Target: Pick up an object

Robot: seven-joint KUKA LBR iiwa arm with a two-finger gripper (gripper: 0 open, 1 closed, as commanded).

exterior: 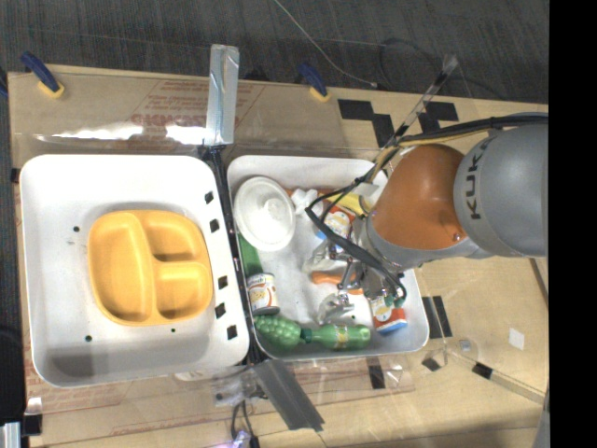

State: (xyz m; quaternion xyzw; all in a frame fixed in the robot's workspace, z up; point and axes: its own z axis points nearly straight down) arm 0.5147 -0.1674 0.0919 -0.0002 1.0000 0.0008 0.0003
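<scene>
Reaching down into the right bin, I am hanging my gripper over the toys — whether it is spread or pinching, I cannot tell. Next I am needing to close on one thing, maybe the green toy near the front wall.

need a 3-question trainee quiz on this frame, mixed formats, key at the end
1. True or false: the yellow divided tray lies in the left bin.
2. Which item lies along the near wall of the right bin? A) white bowl B) green toy vegetables C) small jar
3. Fill in: the arm's orange band hangs over the ____ bin.

Key
1. True.
2. B: the green toy vegetables lie along that wall; the white bowl sits toward the far end, and the small jar stands by the divider.
3. Right.
</scene>
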